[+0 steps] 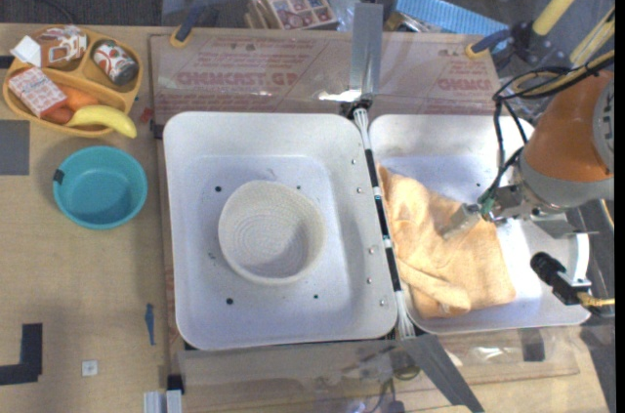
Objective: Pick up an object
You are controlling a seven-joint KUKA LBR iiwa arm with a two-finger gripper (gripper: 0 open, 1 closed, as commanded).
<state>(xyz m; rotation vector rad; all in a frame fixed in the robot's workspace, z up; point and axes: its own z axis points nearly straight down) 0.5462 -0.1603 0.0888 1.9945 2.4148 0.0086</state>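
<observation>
Nearest the camera, down in the right bin, a crumpled yellow-orange cloth sprawls from the bin's left wall toward its front edge. The claw sits low over the cloth's upper middle, its tip on or just above the fabric, too blurred to call, and whether it is released or clenched cannot be told from here. The grey arm with its orange band comes in from the right over the bin's rim. Next door, the left bin carries a cream woven bowl, mouth up, near its middle. Out on the desk to the left sits a teal bowl. Farther back, an orange divided tray holds a banana and small packets. Beyond the bins, a clear panel stands upright, with boxes and cables behind it.
</observation>
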